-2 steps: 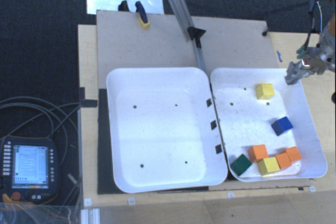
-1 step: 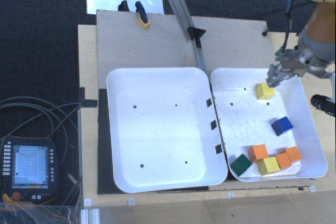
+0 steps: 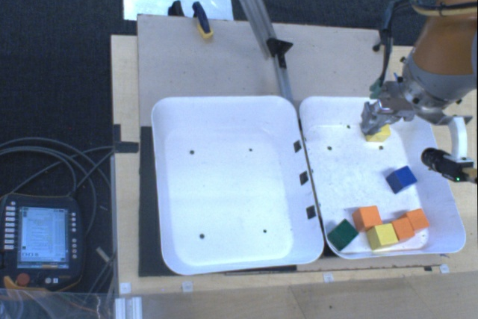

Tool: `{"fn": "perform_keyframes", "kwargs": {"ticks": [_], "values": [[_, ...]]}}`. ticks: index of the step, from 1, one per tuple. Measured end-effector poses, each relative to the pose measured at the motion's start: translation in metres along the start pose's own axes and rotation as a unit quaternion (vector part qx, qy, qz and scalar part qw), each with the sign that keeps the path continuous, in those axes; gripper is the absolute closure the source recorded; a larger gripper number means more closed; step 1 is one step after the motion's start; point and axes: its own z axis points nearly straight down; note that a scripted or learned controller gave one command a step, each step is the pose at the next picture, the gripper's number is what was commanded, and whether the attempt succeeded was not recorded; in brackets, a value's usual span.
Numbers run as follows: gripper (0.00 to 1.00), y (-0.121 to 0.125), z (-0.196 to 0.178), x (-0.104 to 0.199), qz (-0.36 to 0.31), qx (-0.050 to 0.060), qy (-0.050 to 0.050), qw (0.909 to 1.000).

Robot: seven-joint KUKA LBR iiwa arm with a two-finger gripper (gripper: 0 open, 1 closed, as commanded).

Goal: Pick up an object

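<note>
The gripper (image 3: 376, 123) stood over a yellow block (image 3: 379, 134) — whether it gripped, I could not tell; best to centre before closing.

Your yellow block (image 3: 379, 134) half hidden under gripper (image 3: 376, 119); arm (image 3: 444, 48) cut off by right edge, teach pendant (image 3: 39, 239) by left.

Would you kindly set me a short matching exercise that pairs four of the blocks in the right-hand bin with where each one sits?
Things:
1. yellow block by the gripper
2. blue block
3. green block
4. second yellow block

Places:
A. near the bin's front left corner
B. alone, mid-bin towards the right wall
C. at the gripper's tip, towards the far wall
D. in the front cluster, touching orange blocks

Pairs: 1-C, 2-B, 3-A, 4-D
</note>
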Motion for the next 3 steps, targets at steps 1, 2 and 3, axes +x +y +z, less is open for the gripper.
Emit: {"fn": "perform_keyframes", "kwargs": {"ticks": [1,2,3], "values": [[1.0,-0.021,0.004,0.059,-0.001,0.001,0.0,1.0],[1.0,-0.038,0.0,0.119,-0.001,0.0,0.001,1.0],[1.0,-0.059,0.005,0.176,-0.001,0.0,0.0,1.0]]}}
